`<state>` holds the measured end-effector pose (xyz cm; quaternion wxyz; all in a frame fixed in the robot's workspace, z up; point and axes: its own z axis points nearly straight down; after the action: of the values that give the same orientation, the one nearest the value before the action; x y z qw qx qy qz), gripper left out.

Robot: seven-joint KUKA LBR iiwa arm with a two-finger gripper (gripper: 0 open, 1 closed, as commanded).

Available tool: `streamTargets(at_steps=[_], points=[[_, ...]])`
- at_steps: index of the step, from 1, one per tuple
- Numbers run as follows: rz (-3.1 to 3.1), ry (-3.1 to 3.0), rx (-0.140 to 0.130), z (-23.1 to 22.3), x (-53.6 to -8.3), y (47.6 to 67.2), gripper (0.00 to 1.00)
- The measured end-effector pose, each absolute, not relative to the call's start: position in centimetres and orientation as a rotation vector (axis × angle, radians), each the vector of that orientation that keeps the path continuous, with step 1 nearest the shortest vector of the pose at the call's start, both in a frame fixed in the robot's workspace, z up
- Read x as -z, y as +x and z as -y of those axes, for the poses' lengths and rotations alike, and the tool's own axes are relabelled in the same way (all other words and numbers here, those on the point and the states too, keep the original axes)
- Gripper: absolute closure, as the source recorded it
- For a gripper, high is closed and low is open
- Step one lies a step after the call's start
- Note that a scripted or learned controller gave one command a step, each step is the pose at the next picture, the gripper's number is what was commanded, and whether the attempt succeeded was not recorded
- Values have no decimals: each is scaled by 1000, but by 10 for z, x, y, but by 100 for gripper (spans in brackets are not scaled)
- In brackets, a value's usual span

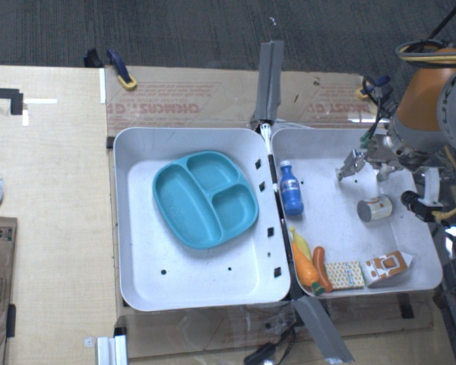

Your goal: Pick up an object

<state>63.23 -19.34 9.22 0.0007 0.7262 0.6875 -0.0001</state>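
On the left, a blue plate (205,198) with three parts lies in the left bin (129,226). It looks hard and smooth, and it is wide and flat, so the claw could only pinch it at its rim. In the right bin (425,280), a small blue bottle (290,189) lies on its side against the left wall, at about 9 o'clock in that bin. It looks light, hard and slippery, and it may roll, so a pinch across its round middle seems best. At about 7 o'clock, an orange carrot (304,263) and a red sausage toy (321,269) lie touching, tight in the corner, which looks hard to reach. At 6 o'clock lie a cracker-like block (344,274) and a small flat box (386,265); both look light and low. Near the middle sits a little grey can (374,208) on its side. It looks light, stiff and smooth, and it could roll away. The claw (359,164) hangs just past the can, at about 11 o'clock from it, close but not touching. Its fingers look spread apart, with nothing between them. The can seems the nearest thing to grab, squeezed across its round sides.
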Motion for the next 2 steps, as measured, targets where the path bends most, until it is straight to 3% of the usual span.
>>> streamTargets(at_steps=[1, 2], points=[[-2158, 2279, 1, 194, -102, 633, 100], [-2394, 2028, 0, 202, -201, 634, 100]])
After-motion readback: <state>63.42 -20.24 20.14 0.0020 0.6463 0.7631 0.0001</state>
